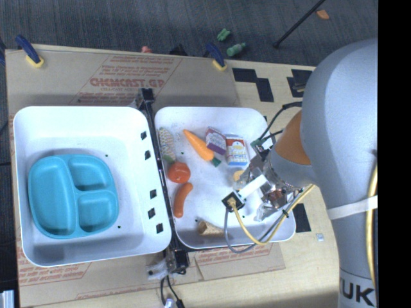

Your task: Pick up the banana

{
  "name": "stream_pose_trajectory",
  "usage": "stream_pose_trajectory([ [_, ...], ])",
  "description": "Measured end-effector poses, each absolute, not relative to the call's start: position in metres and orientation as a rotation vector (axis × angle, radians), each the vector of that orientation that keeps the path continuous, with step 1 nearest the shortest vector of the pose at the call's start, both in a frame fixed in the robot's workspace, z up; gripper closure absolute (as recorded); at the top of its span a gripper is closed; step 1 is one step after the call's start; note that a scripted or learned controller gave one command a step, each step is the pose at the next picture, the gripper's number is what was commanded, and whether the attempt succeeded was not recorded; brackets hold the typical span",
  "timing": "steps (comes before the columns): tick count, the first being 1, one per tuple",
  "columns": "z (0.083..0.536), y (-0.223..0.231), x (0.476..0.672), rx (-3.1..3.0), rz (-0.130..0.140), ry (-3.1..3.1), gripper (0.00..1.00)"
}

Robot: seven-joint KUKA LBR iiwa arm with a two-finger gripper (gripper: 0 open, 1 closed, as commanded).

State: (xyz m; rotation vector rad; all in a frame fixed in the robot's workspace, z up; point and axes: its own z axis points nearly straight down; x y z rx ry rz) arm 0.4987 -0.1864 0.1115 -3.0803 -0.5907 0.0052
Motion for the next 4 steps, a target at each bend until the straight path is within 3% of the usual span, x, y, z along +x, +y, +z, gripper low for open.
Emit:
stream_pose_trajectory([
  [1, 0.120, -0.205, 0.476, -3.103, 0.007, -0.442, 0.00],
  [2, 0.091, -0.113, 0.476, -3.095, 0.007, -0.499, 0.00],
  [3, 0.139, -0.093, 0.493, -3.087, 0.005, -0.556, 0.00],
  [4, 0.191, -0.057, 0.476, -3.012, 0.005, -0.880, 0.00],
])
